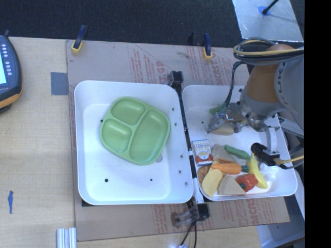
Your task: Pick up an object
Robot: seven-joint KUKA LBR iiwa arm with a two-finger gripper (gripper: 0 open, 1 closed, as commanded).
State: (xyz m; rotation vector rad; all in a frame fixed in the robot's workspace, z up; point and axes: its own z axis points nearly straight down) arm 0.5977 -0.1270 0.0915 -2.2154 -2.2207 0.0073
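White right bin [192, 99] holds toy foods heaped at its near end: carrot [226, 167], banana [256, 171], green pepper [236, 151]. Farther back in that bin, the gripper [216, 123] hovers low beside a pale tan piece [225, 130].

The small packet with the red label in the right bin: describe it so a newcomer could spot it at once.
Start at the right white bin, the one holding the pile of toy food. Follow its left wall down to about halfway: the small packet lies there, just above the orange carrot. It is the one flat, printed rectangle, white with a red label, among rounded, plain-coloured food shapes.
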